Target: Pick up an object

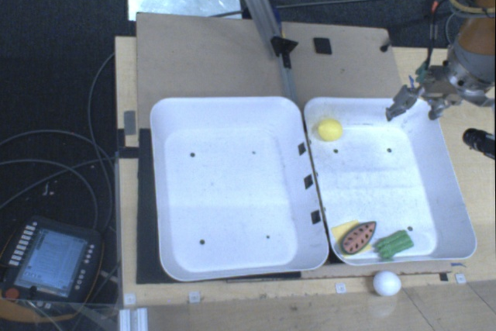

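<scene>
The yellow ball (329, 129) sits in the upper left corner of the right bin (446, 190), and the end effector (415, 105) hangs at that bin's upper right edge, fingers spread, pinching nothing. A green toy (394, 243) and a brown-and-yellow toy (356, 236) lie along the bin's bottom edge, with lots of bare room in between. A white ball (387, 284) rests on the desk (209, 58) just below.

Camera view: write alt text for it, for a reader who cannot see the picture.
A grey robot arm's open gripper hangs with nothing between its fingers over the far right corner of the right white bin. That bin holds a yellow ball near its far left corner and a brown speckled object and a green object at its near edge. A white ball lies on the bench beside the left bin.
</scene>
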